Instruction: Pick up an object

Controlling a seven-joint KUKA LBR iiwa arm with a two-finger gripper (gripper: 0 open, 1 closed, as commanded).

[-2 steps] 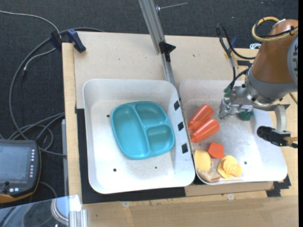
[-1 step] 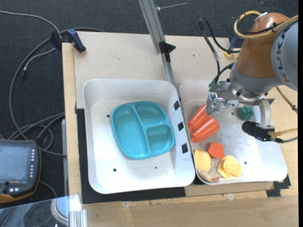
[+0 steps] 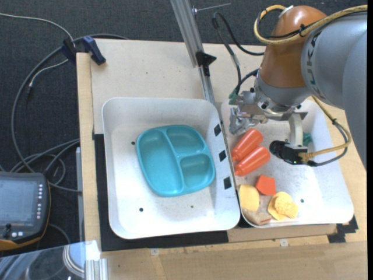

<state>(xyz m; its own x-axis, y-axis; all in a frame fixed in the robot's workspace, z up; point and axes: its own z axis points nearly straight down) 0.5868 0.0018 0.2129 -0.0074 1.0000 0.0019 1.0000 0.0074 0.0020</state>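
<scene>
We see the arm (image 3: 315, 45) reaching in over the right bin (image 3: 335, 206), its orange band and grey body covering that bin's far half. The tool (image 3: 242, 120) hangs at the bin's far left corner, just above two carrots (image 3: 250, 151); it is small and partly tucked under the wrist, and we cannot tell how it stands or whether it touches them. The carrots lie side by side against the bin's left wall. Near the front edge lie a red block (image 3: 266, 185), a pale yellow piece (image 3: 249, 198) and a lumpy yellow one (image 3: 284, 205), whose kinds are hard to make out. A green bit (image 3: 306, 139) peeks out beside the arm. In the left bin (image 3: 116, 133) lies a blue tray (image 3: 175, 159).
</scene>
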